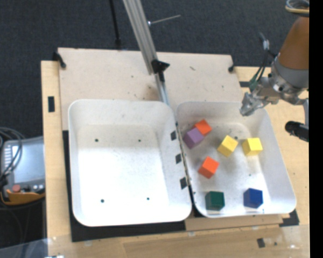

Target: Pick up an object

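Open floor mid-bin between yellow blocks and blue block — clear passage.

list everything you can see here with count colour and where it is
orange cubes: 2, orange, right bin; one touching the purple cube, one near the middle
purple cube: 1, purple, right bin, far left part
yellow cubes: 2, yellow, right bin, side by side
green cube: 1, dark green, right bin, near edge
blue cube: 1, blue, right bin, near right corner
bins: 2, white, side by side; left, right
bench: 1, light wood
metal post: 1, grey, slanting up from between the bins
arm: 1, grey with orange band, right
end effector: 1, grey, above right bin's far rim
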`<state>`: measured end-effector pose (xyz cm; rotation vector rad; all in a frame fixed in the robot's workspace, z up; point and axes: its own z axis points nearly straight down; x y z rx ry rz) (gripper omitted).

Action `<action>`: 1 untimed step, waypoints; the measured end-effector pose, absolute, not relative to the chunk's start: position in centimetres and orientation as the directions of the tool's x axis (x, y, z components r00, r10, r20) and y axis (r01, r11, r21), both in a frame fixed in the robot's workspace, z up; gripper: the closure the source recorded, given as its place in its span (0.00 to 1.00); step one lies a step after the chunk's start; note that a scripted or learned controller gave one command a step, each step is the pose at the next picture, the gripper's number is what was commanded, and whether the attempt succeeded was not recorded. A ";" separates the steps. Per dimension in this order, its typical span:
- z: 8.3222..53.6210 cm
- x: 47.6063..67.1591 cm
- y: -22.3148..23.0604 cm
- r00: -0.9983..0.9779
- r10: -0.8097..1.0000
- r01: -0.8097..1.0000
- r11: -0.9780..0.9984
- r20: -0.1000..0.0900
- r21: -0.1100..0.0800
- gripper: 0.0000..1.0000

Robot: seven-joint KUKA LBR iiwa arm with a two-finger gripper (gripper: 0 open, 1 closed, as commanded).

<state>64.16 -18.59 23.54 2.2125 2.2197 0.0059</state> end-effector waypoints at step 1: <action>22.8 64.2 -13.5 -0.006 1.000 1.000 0.006 0.000 0.001 1.00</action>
